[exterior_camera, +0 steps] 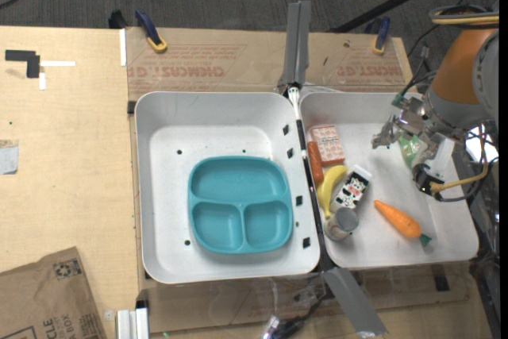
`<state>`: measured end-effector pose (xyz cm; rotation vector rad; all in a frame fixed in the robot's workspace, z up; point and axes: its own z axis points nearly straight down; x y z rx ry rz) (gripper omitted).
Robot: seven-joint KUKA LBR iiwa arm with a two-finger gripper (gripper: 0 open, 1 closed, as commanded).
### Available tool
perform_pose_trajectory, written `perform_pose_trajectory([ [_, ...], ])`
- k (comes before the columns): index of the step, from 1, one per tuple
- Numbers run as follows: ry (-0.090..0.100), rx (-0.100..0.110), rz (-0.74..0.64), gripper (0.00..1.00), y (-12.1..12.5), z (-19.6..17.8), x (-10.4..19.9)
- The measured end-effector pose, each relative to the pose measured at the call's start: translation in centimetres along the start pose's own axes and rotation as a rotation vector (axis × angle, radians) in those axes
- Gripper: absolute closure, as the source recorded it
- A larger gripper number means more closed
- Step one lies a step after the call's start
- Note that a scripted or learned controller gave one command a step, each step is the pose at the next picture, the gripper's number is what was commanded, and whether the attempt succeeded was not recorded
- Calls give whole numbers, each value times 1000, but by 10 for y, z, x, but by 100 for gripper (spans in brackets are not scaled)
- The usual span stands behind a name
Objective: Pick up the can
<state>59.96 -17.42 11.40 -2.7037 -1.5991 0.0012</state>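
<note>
1. Bins sit side by side on the desk (63, 171): the left bin (159, 139) carries a teal divided plate (240, 205), and the right bin (452, 238) holds the loose items.
2. The can (343, 222) lies in the right bin near its front left corner, close against the wall shared with the left bin. It is small and grey, with its round end turned up toward the camera.
3. Touching or nearly touching the can are a banana (329, 185) on its upper left and a small black-and-white patterned carton (352, 188) just above it.
4. Behind those, along the same wall, rest a pinkish box (326, 143) and a red-orange item (316, 163) beside it.
5. A carrot (398, 220) lies to the right of the can, apart from it, its green end pointing toward the front right corner.
6. The tool (409, 131) hovers over the back right part of the right bin, with the grey and orange arm (468, 75) reaching in from the right.
7. The can is well apart from the tool, toward the front left of it, with the carton and the carrot lying between the two.
8. Whether the tool is open or closed cannot be told; a greenish item (413, 151) sits just below it, and contact there is unclear.
</note>
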Motion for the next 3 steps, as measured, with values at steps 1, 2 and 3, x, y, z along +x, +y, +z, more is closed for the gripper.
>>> perform_pose_trajectory([
  [1,-1,2,47,0,-31,23,-17],
  [2,-2,4,50,100,-31,14,-18],
  [3,-2,0,80,100,15,-71,-5],
])
